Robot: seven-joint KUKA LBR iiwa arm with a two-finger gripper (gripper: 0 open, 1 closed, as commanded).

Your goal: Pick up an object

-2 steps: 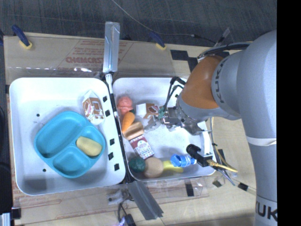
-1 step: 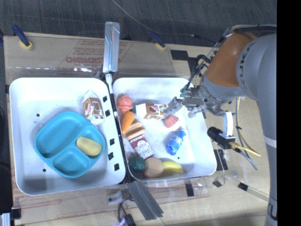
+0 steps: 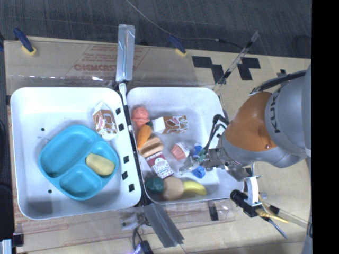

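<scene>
My gripper (image 3: 194, 164) hangs low over the right bin (image 3: 175, 95), right of its middle, reaching in from the grey and orange arm (image 3: 254, 131). A small pink cup (image 3: 179, 151) lies just left of it. A yellow banana (image 3: 194, 188) and a tan potato (image 3: 172, 188) lie just in front of it. Further left are a red-labelled packet (image 3: 161, 168), a burger (image 3: 152, 146), an orange carrot (image 3: 143, 135) and a dark green item (image 3: 154, 184). Nothing is visibly held.
At the back of the right bin lie a salmon ball (image 3: 139, 114), a white cube (image 3: 158, 124) and a brown packet (image 3: 175, 123). The left bin (image 3: 26, 105) holds a blue divided plate (image 3: 63, 157) bearing a yellow item (image 3: 100, 164), plus a snack packet (image 3: 105, 121).
</scene>
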